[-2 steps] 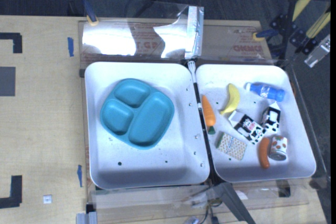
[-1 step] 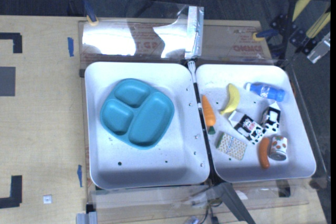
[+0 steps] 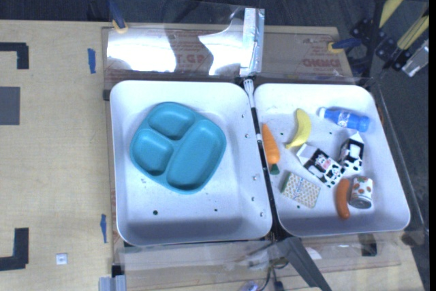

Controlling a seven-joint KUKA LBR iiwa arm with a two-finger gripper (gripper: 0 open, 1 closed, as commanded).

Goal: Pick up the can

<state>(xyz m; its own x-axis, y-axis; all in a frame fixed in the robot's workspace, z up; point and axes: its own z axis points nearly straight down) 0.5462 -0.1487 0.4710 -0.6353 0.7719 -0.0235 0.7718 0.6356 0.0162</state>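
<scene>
The can (image 3: 361,192) is small, with a white and reddish label. It lies on its side in the right bin (image 3: 392,215), near that bin's front right corner. An orange sausage-shaped toy (image 3: 342,199) lies right against its left side. A black and white cow toy (image 3: 352,155) sits just behind it.
The right bin also holds a blue bottle (image 3: 344,118), a banana (image 3: 300,128), a carrot (image 3: 271,148), a small printed box (image 3: 321,165) and a patterned pouch (image 3: 301,189). In the left bin (image 3: 129,215) lies a blue divided plate (image 3: 178,145). Stands and cables are at the back right.
</scene>
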